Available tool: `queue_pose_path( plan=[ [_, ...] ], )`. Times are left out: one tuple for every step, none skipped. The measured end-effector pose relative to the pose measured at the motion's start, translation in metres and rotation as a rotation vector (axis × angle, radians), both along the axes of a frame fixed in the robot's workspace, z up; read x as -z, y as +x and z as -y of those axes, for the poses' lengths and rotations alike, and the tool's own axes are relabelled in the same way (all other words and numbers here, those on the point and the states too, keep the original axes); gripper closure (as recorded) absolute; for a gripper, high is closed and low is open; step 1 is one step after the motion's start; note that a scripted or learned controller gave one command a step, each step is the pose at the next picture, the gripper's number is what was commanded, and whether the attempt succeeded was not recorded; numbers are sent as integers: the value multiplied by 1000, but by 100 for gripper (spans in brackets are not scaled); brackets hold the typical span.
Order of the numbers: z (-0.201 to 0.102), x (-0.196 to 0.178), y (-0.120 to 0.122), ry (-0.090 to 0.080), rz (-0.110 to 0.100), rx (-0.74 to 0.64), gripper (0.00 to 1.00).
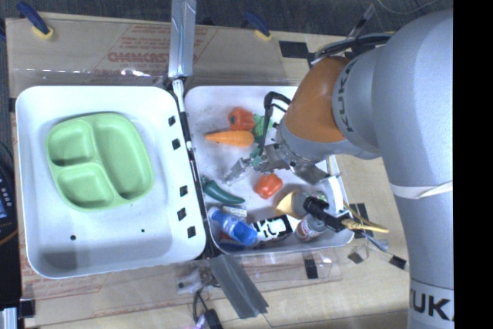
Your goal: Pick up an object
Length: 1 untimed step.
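The big grey arm reaches in over the right bin, which sits on the worktop beside the left bin. The left bin holds a green plate with three parts.

The claw hangs low in the middle of the right bin. I cannot tell if it is open or closed, and I see nothing held in it.

The nearest things sit around the claw. A small red-orange pepper lies just beside it, toward the front edge of the bin. An orange carrot lies just behind it, with its long side pointing left and right, thin end to the left. A red pepper sits past the carrot. A dark green pepper lies in front and to the left.

I think the small red-orange pepper is the easiest pick, since it is closest.
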<state>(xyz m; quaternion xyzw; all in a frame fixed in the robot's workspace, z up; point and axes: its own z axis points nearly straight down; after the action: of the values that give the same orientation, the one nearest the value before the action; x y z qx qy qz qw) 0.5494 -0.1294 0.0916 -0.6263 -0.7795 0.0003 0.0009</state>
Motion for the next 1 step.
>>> queue_pose_path(
  plan=[
    [-55,-101,52,-1,3,-233,0]
  ],
)
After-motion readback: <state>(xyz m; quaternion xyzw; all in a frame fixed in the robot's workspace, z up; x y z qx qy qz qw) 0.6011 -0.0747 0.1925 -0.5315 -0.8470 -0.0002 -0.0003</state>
